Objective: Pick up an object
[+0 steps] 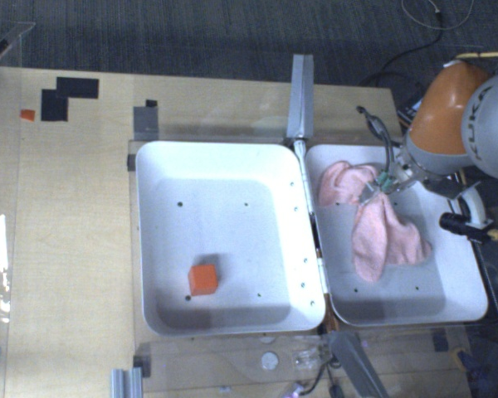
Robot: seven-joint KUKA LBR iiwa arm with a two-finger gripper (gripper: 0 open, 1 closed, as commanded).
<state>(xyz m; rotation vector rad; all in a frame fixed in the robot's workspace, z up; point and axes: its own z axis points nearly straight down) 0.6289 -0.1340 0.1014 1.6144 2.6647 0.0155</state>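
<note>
I see the arm (pixel 469 118) reaching in from the frame's right w/ the gripper (pixel 388 181) down in the right bin (pixel 456 301), upper part, fingers pinched on a fold of the pink cloth (pixel 373 226). The cloth hangs stretched from that pinch toward the bin's centre, which I judge means it's being lifted by one point, its lower end touching the floor. An orange block (pixel 203 279) sits untouched, lower centre of the left bin (pixel 224 172), well apart.

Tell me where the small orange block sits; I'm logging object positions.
The small orange block lies in the left white bin, near its front-left corner, far from the pink cloth in the right bin.
</note>
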